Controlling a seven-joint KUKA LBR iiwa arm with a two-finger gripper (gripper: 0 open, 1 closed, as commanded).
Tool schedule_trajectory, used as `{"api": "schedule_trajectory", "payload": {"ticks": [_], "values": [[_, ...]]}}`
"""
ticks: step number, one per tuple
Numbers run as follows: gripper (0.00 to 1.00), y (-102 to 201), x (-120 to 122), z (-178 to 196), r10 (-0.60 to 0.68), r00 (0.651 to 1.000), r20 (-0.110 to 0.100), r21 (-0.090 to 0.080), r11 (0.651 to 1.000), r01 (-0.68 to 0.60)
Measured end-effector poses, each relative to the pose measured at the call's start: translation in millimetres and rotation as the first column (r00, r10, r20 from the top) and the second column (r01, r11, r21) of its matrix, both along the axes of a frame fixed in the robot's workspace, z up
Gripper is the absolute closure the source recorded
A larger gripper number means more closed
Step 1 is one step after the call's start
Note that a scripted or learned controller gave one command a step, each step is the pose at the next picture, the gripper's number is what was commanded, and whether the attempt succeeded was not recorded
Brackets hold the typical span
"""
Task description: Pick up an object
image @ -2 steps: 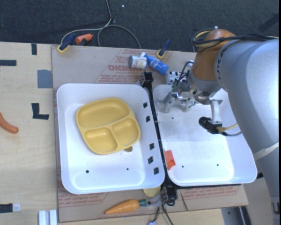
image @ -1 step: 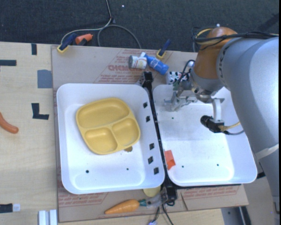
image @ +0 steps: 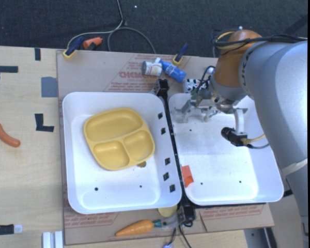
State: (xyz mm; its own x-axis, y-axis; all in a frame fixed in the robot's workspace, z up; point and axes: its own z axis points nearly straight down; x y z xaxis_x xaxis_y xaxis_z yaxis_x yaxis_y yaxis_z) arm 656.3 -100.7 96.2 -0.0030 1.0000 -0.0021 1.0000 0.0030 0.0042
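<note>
camera view: fixed overhead, slanted; arm enters from the right, orange band above the wrist.
pincer: low over the far-left corner of the right bin, near the divider clips. the metal parts blur into the white floor, so i cannot tell whether it is apart or together; nothing is visible between its tips.
task's thing: yellow tray, the only sizeable object inside either bin. it lies well to the left of the pincer, across the divider, in the left bin.
look of tray: pale yellow plastic, rounded outline, three compartments, flat on the bin floor and turned at a slant. a small dark-yellow scrap shows just at its near-right edge.
why so placed: judgement only. the pincer sits over a bare bin corner, which looks like a try that found nothing, or a pose before a reach.
orange tag: on the right bin's left wall, nearer the camera than the pincer.
outside the bins: blue-and-white bottle just beyond the pincer; carrot on the near board edge; sausage far left.
handling guess: the tray's thin raised rim is probably the only purchase for two fingers.
</note>
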Motion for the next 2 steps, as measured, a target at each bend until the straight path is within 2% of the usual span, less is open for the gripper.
{"api": "schedule_trajectory", "payload": {"ticks": [1, 2], "values": [[0.00, -1.2, -10.4, -10.6, -0.002, 1.000, -0.001, 0.000, 1.000, 0.002], [0.00, 5.7, 13.1, -10.9, -0.001, 1.000, -0.002, 0.002, 1.000, 0.001]]}}
